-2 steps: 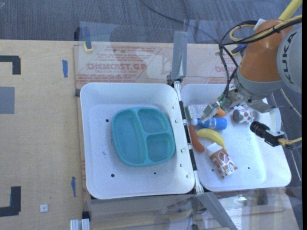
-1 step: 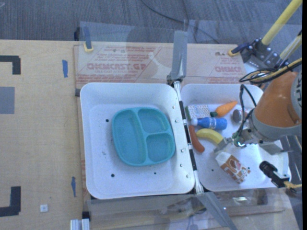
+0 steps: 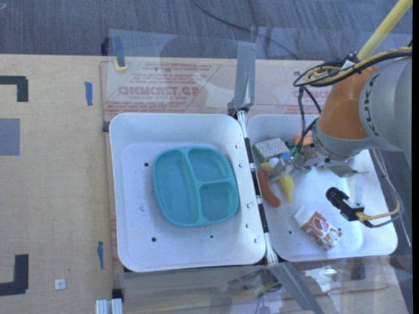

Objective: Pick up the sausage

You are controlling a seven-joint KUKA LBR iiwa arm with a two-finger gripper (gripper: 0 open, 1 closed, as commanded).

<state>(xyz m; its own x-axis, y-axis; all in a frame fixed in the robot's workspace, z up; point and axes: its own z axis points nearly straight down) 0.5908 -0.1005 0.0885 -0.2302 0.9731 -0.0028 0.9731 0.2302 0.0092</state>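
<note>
The end effector (image 3: 283,169) sits low in the right bin (image 3: 380,241), at the tip of the grey arm with its orange band, down among a cluster of small items near the bin's left wall; whether it is wide, narrow or holding anything cannot be told from this slanted view, since the wrist hides its working end. Just below it lies a yellow banana (image 3: 287,187), and just left of that the sausage (image 3: 269,193), a reddish-orange stick lying lengthwise close along the bin's left wall. It looks like a small plastic toy: probably light, fairly stiff, smooth and rounded, so likely to roll or squirt out of a pinch. The best hold seems to be across its narrow width near the middle, though the wall and the banana leave little room either side. A speckled block (image 3: 272,149) sits above the cluster, a small carton (image 3: 319,229) lies further right, and a teal divided plate (image 3: 196,186) rests in the left bin (image 3: 131,136).
</note>
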